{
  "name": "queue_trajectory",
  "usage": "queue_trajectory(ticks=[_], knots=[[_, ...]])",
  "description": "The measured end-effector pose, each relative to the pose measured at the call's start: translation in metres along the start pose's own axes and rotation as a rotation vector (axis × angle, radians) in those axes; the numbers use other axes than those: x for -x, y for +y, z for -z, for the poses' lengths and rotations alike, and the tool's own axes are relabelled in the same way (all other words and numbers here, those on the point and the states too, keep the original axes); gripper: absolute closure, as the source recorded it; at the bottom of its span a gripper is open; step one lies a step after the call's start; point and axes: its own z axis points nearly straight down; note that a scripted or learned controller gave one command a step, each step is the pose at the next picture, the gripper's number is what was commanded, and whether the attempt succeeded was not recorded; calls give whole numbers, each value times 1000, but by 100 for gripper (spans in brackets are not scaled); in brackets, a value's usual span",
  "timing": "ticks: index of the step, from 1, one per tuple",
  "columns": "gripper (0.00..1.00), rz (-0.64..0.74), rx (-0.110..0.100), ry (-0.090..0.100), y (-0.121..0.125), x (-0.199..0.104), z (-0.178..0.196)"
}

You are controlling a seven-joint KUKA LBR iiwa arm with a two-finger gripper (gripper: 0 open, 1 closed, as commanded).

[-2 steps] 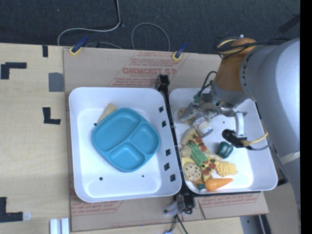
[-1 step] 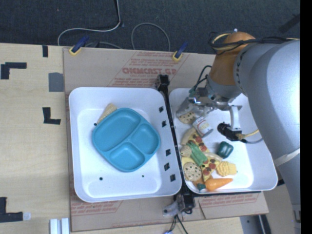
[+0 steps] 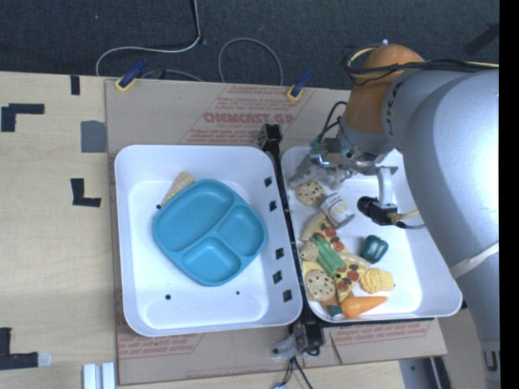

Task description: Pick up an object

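Your arm's metal two-finger gripper is hanging over the right white bin; the round chocolate-chip cookie is lying just below-left of it, not between its prongs.

You see a heap of toy food in the right bin: 2 cookies, a green pepper, corn, a carrot, and a small can lying tilted.

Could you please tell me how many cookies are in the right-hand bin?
2: one cookie near the bin's upper left, below the gripper; another cookie in the toy-food pile at lower left. Others may be hidden under the pile.
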Motion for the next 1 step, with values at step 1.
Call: queue_trajectory(ticks=[1], knots=[[0,-3,10,1,-58,24,2]])
